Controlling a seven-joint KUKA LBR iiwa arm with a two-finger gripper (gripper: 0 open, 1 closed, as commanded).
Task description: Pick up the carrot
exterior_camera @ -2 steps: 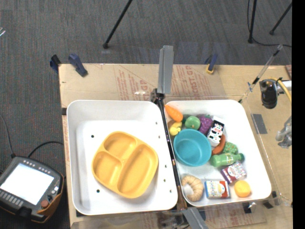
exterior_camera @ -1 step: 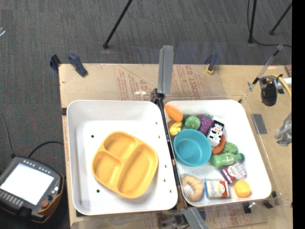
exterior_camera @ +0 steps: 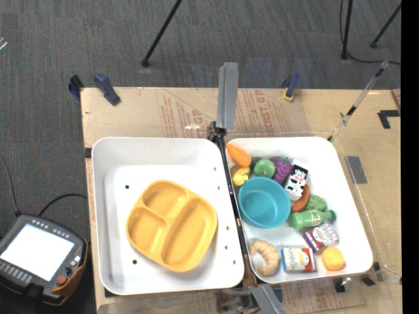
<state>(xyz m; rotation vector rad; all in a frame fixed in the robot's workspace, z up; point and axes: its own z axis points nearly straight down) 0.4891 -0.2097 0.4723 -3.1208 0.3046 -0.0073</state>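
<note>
An orange carrot [exterior_camera: 238, 154] lies at the far left corner of the right bin [exterior_camera: 340, 175], close to the divider between the two bins. Just in front of it sit a small yellow toy [exterior_camera: 241, 175] and a green apple [exterior_camera: 264, 168].
The right bin also holds a blue bowl [exterior_camera: 263, 201], purple grapes [exterior_camera: 282, 169], a milk carton [exterior_camera: 296, 180], a green bottle [exterior_camera: 309, 218], a doughnut [exterior_camera: 265, 256], a small box [exterior_camera: 297, 260] and an orange fruit [exterior_camera: 333, 258]. A yellow divided plate [exterior_camera: 171, 224] sits in the left bin [exterior_camera: 105, 175].
</note>
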